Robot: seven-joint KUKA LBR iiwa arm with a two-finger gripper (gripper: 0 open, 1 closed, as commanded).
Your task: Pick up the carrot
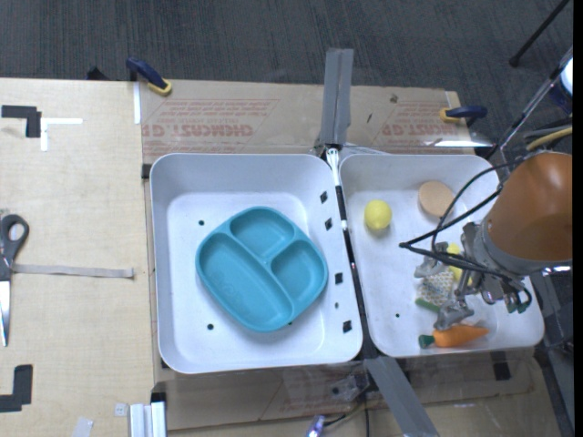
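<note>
The carrot [461, 335] is orange with a green stub [425, 340] at its left end. It lies flat against the front wall of the right bin [392, 335]. My gripper [451, 317] hangs from the orange-banded wrist [537, 209] and sits directly above the carrot's middle, very close to it or touching it. The grey gripper body hides where its tips meet the carrot, and the carrot still rests on the bin floor.
A yellow lemon [377, 214] and a tan round item [436, 198] lie at the back of the right bin. A speckled item [437, 286] sits just behind the gripper. A blue divided plate [262, 269] is in the left bin [173, 244]. Scissors [9, 244] lie far left.
</note>
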